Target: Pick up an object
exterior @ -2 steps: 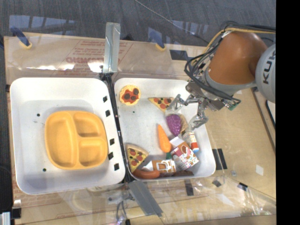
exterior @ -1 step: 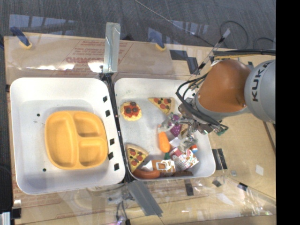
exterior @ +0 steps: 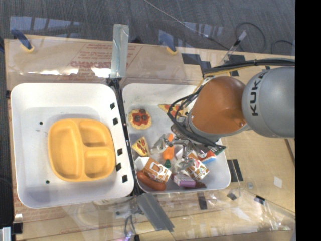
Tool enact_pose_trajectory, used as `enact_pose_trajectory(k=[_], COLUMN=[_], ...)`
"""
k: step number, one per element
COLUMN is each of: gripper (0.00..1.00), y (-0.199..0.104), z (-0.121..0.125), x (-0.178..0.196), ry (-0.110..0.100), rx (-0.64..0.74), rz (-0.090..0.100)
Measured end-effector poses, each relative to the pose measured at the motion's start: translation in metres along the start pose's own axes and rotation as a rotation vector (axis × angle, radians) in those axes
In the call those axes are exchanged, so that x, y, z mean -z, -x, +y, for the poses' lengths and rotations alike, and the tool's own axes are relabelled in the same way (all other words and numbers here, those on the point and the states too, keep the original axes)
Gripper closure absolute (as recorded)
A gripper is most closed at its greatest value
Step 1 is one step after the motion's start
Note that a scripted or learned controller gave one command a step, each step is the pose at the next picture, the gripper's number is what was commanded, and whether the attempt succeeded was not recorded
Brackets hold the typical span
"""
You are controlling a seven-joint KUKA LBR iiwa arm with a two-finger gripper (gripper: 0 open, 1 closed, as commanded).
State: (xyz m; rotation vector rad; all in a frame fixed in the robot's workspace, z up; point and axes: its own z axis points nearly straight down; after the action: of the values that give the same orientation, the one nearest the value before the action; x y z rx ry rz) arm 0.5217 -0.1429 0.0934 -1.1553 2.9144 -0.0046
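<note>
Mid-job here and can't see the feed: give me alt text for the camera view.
The grey and orange arm reaches in from the right, its gripper low over a pile of toy food in the right bin. A round toy pizza lies apart near that bin's left wall. The left bin holds a yellow divided tray.

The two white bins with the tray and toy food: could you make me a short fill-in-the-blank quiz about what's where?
1. The yellow tray lies in the ____ bin as the camera sees it.
2. The tray is split into ____ compartments.
3. The small round pizza lies in the same bin as the ____ of toy food.
4. The band above the arm's wrist is coloured ____.

Missing words: left; three; pile; orange
</note>
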Motion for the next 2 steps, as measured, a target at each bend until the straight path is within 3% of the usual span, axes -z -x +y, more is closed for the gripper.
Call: enact_pose_trajectory(k=[1, 2], gripper=[1.00, 1.00], y=[0.001, 0.001], z=[0.003, 0.037], x=[0.005, -0.004], ry=[0.010, 0.008], rx=[0.006, -0.324], rz=[0.004, 0.009])
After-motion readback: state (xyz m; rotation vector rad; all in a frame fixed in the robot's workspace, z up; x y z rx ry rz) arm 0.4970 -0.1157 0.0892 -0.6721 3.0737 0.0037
